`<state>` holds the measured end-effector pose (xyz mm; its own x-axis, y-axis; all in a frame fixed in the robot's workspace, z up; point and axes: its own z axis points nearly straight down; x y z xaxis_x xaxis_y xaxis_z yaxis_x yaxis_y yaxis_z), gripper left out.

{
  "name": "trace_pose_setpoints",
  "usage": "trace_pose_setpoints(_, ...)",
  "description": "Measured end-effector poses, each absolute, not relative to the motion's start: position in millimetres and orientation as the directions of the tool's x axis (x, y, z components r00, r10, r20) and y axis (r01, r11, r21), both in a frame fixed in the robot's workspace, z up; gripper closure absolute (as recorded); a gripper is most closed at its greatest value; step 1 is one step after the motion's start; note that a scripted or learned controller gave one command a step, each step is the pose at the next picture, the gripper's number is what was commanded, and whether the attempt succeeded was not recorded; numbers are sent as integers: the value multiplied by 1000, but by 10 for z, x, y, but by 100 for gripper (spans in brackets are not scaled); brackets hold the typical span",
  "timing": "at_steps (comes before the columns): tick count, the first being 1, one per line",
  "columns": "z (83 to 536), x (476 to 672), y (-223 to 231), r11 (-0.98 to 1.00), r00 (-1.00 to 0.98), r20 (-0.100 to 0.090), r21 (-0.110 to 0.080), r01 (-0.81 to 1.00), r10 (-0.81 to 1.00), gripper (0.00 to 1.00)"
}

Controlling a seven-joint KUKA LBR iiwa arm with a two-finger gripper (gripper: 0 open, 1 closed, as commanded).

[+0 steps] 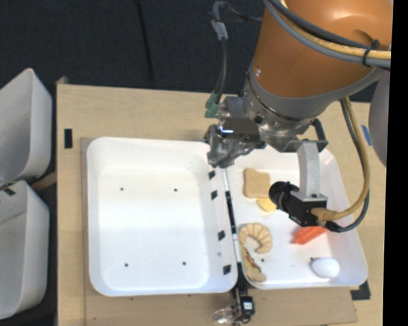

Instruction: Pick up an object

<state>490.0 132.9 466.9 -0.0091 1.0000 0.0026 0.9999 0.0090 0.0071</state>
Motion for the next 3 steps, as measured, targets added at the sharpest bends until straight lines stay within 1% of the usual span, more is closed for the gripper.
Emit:
trace_pose_setpoints(1,5465,5102,1356,5,-5,2,11,1000,1000,100)
trace_pose_setpoints(2,3899,5203,1416,0,-1,-6,-16,1000,1000,100)
trace_pose_setpoints(3,3371,4884,893,-5,5,-4,-7,1000,1000,100)
